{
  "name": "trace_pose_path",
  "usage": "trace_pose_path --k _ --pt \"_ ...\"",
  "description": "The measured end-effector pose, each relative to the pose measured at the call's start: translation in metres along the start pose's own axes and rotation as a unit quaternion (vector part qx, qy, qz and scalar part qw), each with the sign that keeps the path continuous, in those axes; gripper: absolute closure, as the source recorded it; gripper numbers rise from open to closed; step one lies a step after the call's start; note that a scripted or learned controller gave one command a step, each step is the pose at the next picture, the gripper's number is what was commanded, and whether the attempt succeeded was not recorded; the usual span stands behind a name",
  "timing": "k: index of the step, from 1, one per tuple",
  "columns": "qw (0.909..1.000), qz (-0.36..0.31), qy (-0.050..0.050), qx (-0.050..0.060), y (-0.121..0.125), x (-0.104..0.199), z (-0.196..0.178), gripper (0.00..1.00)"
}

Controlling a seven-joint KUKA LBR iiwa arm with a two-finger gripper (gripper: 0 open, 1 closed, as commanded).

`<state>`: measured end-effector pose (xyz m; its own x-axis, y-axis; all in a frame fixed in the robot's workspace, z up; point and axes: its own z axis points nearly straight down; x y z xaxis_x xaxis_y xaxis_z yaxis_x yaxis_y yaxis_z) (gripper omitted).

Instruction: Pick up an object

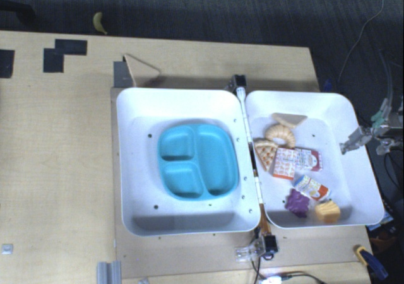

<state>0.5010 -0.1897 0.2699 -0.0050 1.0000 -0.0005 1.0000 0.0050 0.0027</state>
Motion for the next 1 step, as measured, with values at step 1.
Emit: trace_pose_path --k 1 --pt "1.0 0.001 -0.001 -0.002 -0.0074 -0.0045 0.1831 0.0"
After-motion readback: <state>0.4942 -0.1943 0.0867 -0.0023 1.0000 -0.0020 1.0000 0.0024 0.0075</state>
